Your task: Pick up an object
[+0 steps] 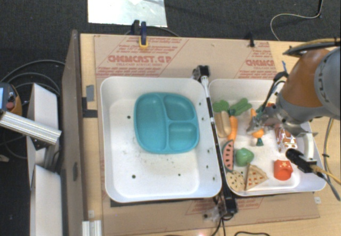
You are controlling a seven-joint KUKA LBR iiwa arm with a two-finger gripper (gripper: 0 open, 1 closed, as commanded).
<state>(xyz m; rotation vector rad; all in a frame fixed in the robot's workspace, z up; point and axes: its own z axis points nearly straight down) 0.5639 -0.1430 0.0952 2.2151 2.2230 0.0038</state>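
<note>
White bins sit side by side: the left bin [114,139] holds a teal tray [165,123], the right bin [311,182] toy food. Low over the right bin, the gripper [259,121] hangs just above an orange piece [258,133], near a carrot [233,127]; whether its fingers are apart I cannot tell

I work in a lab: my bench [160,51] holds two white bins [120,176], with cables [32,70] on dark carpet [42,6].
</note>
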